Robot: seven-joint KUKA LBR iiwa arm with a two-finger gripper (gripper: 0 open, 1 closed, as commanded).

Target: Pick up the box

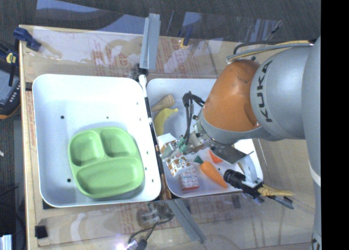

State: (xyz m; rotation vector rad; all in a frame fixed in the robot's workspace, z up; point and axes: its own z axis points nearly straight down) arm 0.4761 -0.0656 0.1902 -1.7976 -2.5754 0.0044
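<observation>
Camera view, right white bin (158, 88): small red-and-white patterned cardboard box (188, 179) by front wall, beside orange plastic carrot (212, 173); yellow banana (163, 119) behind. Gripper (184, 146) above; claw state cannot be told. Left bin (49, 93): green divided tray (106, 162).

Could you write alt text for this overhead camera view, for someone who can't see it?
A grey and orange robot arm reaches into the right bin, over a small box, a carrot and a banana. The left bin holds a green tray.

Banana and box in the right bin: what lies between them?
In the camera view, a patterned packet lies between the banana and the box.
</observation>
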